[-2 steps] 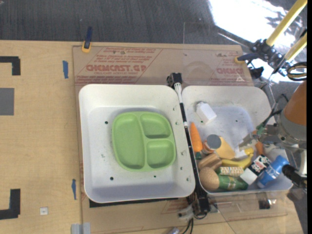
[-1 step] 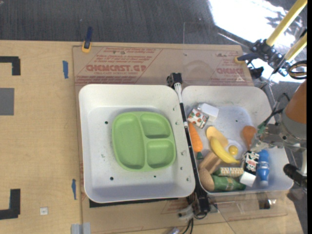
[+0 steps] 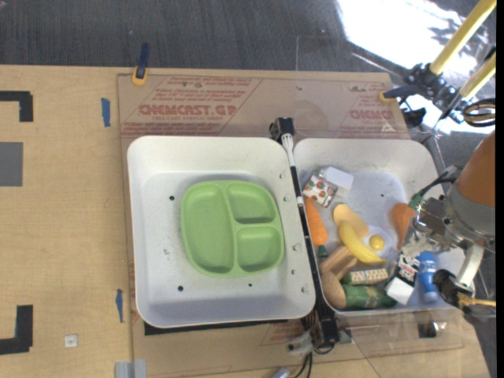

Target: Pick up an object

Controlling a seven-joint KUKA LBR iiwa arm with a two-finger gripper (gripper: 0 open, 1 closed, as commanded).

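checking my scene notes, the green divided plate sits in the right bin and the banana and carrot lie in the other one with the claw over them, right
Not quite: the camera view shows the green divided plate in the left bin, not the right. The banana and carrot lie in the other one, the right bin, where the claw hangs at its right side.

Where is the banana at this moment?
The banana lies in the right bin, near its middle, between the orange carrot on its left and the gripper at the bin's right side.
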